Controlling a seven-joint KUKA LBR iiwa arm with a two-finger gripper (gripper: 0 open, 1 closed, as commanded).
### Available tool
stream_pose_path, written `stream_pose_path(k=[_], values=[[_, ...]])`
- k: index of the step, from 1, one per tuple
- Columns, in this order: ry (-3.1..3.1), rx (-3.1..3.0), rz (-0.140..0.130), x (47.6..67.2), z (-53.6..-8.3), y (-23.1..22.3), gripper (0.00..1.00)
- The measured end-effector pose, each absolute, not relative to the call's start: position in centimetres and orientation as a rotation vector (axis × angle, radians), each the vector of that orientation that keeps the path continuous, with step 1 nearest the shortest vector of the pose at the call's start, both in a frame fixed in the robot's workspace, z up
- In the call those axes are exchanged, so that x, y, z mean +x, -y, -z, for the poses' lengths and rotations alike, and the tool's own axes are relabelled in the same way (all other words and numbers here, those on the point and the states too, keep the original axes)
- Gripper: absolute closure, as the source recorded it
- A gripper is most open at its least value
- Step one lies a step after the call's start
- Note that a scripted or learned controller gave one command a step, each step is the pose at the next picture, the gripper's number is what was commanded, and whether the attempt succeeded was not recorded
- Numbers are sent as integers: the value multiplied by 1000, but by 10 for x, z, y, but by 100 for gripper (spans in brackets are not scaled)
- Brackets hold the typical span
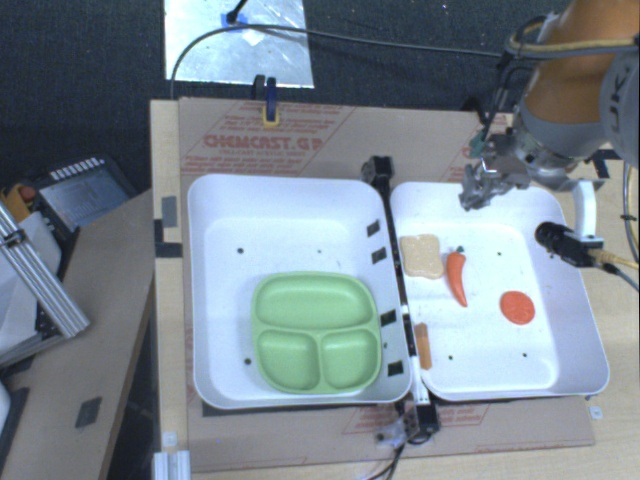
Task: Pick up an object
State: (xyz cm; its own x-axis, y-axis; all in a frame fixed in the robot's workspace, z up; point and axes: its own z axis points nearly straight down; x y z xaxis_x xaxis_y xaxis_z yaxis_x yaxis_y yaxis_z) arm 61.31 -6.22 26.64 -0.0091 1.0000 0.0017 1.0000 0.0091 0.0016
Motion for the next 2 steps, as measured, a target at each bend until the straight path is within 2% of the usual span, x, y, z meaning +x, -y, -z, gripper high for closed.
stream_pose_path(k=[1, 2], values=[[2232, -2210, 4, 613, -249, 10, 100], [2233, -2210, 6, 619, -252, -43, 100]])
